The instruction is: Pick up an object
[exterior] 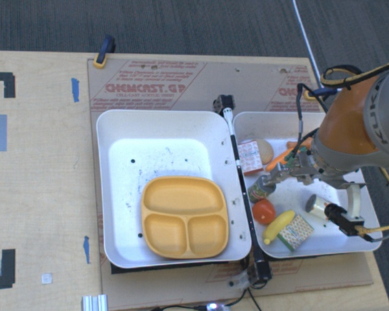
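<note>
A pale wooden table (39, 193) with strips of blue tape stands on dark grey carpet, and a printed cardboard sheet lies under two white bins. The left bin (110, 173) holds a yellow divided plate (185, 216) toward its near side. The right bin (324, 246), just beside the left bin, holds a red tomato (264, 210), a yellow banana (277, 226), a green sponge (295, 232), a red-and-white packet (249, 157) and a pale round thing (264, 151). The jaws (272, 183) are low over a small dark object (260, 190) just above the tomato; whether they are apart or together cannot be told.
</note>
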Available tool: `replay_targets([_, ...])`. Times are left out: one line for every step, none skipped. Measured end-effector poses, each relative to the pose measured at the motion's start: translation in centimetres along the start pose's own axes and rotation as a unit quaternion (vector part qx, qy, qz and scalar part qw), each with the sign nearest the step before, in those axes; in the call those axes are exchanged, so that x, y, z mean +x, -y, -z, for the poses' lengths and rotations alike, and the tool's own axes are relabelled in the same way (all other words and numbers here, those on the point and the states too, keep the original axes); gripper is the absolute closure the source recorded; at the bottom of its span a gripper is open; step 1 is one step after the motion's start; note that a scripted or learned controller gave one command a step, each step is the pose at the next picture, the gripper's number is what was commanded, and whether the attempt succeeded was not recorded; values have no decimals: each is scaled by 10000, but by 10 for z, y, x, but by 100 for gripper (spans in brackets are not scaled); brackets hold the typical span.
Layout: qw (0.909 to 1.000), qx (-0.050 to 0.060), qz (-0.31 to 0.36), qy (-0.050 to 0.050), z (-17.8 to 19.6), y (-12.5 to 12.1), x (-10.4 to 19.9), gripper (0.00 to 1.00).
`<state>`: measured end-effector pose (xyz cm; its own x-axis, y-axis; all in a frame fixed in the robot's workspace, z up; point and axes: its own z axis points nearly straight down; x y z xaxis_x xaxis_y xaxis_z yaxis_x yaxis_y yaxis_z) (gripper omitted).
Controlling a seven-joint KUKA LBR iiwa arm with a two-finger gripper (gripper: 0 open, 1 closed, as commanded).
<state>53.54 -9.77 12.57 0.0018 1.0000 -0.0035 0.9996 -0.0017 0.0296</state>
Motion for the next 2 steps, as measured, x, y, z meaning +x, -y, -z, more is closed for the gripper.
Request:
replay_targets([10000, -3, 4, 2, 0, 0, 0, 0])
replay_targets([10000, -1, 3, 2, 0, 0, 0, 0])
